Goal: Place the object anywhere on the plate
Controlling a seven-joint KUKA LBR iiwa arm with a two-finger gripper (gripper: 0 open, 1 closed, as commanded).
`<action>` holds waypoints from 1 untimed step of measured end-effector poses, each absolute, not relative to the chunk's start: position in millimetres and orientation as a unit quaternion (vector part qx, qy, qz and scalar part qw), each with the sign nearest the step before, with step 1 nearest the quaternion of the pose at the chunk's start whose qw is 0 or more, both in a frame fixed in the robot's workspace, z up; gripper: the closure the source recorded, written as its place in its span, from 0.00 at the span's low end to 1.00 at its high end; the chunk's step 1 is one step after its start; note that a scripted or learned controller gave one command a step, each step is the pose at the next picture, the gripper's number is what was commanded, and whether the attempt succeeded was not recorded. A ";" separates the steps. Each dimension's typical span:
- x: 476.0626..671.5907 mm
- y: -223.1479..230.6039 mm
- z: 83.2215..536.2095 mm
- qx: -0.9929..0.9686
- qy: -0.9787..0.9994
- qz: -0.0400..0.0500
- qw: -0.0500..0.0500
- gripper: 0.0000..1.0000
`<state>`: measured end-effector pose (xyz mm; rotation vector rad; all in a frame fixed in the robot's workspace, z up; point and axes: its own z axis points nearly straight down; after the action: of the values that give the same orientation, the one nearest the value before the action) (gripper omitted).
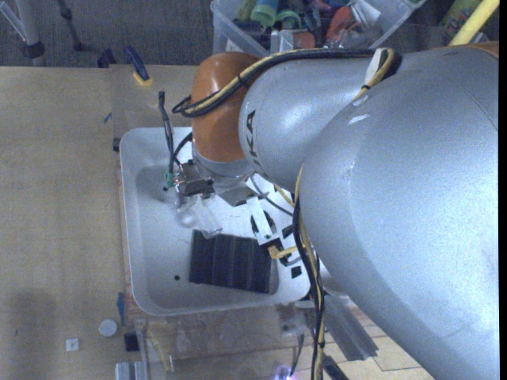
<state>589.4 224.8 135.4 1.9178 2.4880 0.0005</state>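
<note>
Lying flat on the floor of the white bin (129, 220), close to its near wall, a dark ribbed block (230, 264) is taken to be the task's object. Its right end is tucked under the grey arm (380, 172), which covers most of the scene beyond it. The gripper (197, 210) is seen just above and left of the block, apart from it, and nothing is seen held in it; whether it is open or closed cannot be told from this slant.

The block is judged to be light and fairly stiff, perhaps rubber or foam, so little force should be needed. Its grooved top is likely to give good friction and is unlikely to be slippery or fragile. Because it lies low and flat, a hold across its short width, along the long edges near the middle, is judged safest. A hold at one end could let it tilt and slip on the way to the plate.
</note>
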 end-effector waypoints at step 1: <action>651.7 203.4 157.3 0.363 0.932 0.002 0.002 1.00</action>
<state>651.7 203.4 157.3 1.1376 2.9235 0.0049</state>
